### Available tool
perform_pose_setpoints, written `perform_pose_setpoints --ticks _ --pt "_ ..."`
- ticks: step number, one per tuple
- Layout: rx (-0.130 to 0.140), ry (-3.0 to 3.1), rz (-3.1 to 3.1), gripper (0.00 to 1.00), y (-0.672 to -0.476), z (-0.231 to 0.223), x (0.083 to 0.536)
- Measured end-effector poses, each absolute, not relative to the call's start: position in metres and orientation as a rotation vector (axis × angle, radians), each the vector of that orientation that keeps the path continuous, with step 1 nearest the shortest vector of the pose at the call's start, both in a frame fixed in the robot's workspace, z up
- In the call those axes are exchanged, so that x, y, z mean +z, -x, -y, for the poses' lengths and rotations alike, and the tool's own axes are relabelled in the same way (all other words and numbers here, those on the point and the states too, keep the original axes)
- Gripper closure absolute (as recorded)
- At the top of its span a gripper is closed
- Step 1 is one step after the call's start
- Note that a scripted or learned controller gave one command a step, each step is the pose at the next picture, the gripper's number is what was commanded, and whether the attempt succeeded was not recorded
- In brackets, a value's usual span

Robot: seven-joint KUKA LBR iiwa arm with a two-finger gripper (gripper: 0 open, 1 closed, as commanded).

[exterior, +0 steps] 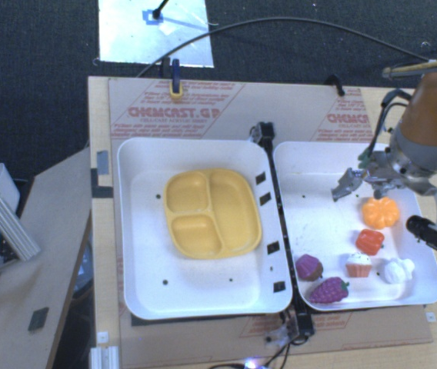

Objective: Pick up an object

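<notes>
From the camera view, a smooth yellow plastic divided tray (211,213) lay in the left bin (138,229). In the right bin (311,214) sat a ribbed orange pumpkin (379,212), just left of it the gripper (349,184), its fingers spread and gripping nothing. Below the pumpkin lay a glossy red pepper (369,241), a cupcake (358,265), a white lump (395,270), a purple piece (308,267) and knobbly purple grapes (328,290).

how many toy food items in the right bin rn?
6, all in the right bin: orange pumpkin, red pepper, cupcake, white piece, purple item, grape bunch. The arm may hide more.
</notes>
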State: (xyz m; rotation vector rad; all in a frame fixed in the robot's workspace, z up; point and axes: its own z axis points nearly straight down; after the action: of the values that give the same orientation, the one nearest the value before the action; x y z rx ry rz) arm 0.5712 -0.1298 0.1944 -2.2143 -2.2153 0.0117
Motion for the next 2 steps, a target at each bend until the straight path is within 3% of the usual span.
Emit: perform_pose_setpoints --ticks 1,2 --pt "0.000 2.219 2.225 0.00 -0.574 0.130 0.202" --pt "0.001 2.219 2.223 0.00 -0.573 0.132 0.160"
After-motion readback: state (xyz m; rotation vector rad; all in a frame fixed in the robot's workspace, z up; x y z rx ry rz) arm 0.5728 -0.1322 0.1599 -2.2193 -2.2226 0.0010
